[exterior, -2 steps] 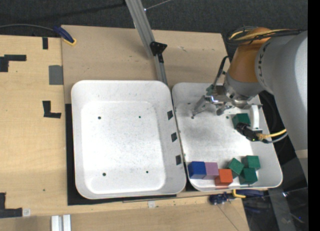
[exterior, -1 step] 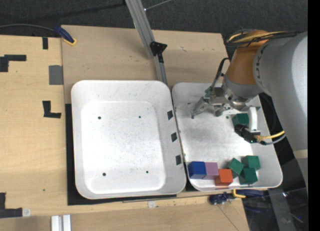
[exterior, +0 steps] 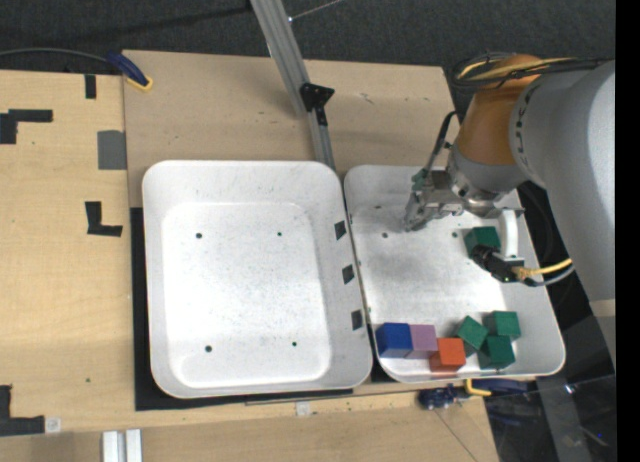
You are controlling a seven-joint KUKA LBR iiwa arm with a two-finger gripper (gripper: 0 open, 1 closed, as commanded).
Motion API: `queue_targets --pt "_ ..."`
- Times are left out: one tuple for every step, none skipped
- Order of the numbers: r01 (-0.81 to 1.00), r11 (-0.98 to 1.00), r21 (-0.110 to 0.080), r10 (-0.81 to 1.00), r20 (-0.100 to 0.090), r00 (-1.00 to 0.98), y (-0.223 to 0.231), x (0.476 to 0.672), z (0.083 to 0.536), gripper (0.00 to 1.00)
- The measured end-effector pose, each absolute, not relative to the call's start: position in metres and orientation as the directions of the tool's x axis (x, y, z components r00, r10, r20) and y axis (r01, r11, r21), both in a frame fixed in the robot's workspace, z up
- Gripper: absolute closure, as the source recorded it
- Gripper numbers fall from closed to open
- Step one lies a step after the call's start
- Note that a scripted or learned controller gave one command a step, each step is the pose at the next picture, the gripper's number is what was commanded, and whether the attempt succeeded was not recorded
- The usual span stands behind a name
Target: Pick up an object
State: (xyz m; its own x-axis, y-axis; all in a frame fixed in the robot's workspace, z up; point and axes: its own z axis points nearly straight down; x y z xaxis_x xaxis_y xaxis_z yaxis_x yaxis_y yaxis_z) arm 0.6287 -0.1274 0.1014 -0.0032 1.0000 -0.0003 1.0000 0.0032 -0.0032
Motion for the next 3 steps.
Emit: queue_targets --pt "1.0 0.002 0.003 1.0 0.0 -0.002 -0.12 0.622 0.152 1.0" --pt "1.0 0.002 0.005 1.0 0.0 -0.002 -0.111 0.617 0.206 1.0" --pt "1.0 0.001 0.001 1.0 0.0 -0.001 -0.11 0.618 0.22 1.0"
